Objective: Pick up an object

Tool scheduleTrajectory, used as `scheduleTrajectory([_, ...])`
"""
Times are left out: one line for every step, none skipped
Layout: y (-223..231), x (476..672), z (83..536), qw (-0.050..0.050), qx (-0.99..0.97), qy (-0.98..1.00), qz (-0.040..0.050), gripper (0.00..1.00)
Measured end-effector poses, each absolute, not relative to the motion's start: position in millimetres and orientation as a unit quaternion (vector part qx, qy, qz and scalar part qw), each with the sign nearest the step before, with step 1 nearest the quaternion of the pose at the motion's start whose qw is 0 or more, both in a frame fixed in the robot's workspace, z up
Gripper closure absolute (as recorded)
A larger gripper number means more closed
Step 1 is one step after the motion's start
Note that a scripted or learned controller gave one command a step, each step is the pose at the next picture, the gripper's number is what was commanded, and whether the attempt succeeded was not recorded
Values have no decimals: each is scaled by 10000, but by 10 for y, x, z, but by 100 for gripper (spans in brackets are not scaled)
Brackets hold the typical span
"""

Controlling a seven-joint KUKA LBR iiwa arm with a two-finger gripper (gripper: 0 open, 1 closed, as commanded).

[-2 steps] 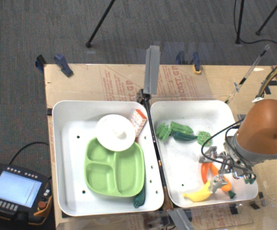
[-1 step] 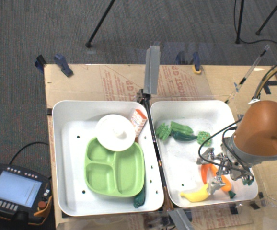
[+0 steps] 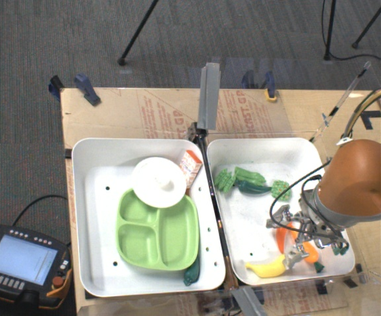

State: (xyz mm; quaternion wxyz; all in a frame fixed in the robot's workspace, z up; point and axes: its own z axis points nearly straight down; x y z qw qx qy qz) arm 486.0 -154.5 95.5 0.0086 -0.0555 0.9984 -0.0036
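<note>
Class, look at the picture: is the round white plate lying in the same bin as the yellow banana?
No: the round white plate lies in the left bin, while the yellow banana lies in the right bin.

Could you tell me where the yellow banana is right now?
The banana lies at the right bin's near edge, beside the orange carrot.

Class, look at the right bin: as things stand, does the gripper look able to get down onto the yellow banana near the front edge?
Probably yes. The gripper hangs just above and beside the yellow banana, and nothing lies on top of it. The orange item and the right bin wall close by may crowd the approach.
</note>
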Motion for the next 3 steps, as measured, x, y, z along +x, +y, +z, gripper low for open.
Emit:
scheduleTrajectory([-1513,4872,1048,88,-581,9983,-24,100])
scheduleTrajectory([-2064,5422,868,2,-216,9998,1,100])
scheduleTrajectory([-2055,5426,870,6,-224,9997,9,0])
